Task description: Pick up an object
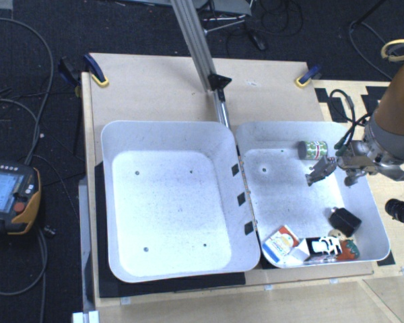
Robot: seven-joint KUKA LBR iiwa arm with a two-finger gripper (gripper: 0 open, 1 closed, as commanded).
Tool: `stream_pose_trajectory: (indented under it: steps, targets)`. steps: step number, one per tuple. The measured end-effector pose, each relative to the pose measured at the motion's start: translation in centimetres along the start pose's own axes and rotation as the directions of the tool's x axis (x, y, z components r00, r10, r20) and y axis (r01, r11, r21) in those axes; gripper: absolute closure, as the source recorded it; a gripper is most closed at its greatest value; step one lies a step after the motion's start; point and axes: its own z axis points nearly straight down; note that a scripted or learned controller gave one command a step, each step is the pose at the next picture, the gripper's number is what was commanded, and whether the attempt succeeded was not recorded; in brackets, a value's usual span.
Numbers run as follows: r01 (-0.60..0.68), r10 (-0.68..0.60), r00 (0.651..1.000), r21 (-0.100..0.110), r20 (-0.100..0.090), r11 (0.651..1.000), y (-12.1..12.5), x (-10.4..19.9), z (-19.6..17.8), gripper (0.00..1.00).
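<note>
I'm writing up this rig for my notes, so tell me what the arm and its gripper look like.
The arm enters from the right: a rounded body with a broad orange band above a grey wrist section. Black cables loop beside it. The gripper is a small metal assembly in grey and dark tones, ending in slim dark fingers.

Right bin (269,130): a small green-and-white can (314,149) lies on its side near the far wall. A black block (345,220) rests near the right wall. Assorted packets (303,246), white, blue, orange and black, cluster along the near wall.

Wooden bench (155,86) bears two white bins (168,200).
</note>
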Motion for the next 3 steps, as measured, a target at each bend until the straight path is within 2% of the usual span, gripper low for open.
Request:
stream_pose_trajectory:
  steps: [1,2,3]
  targets:
    - [0.002,-0.002,1.000,0.008,-0.002,1.000,-0.6,4.8,13.3,0.00]
    - [-0.002,0.002,1.000,-0.004,0.002,1.000,-0.8,5.5,14.8,0.00]
    - [0.000,0.000,1.000,-0.003,0.000,1.000,0.8,5.2,14.8,0.00]
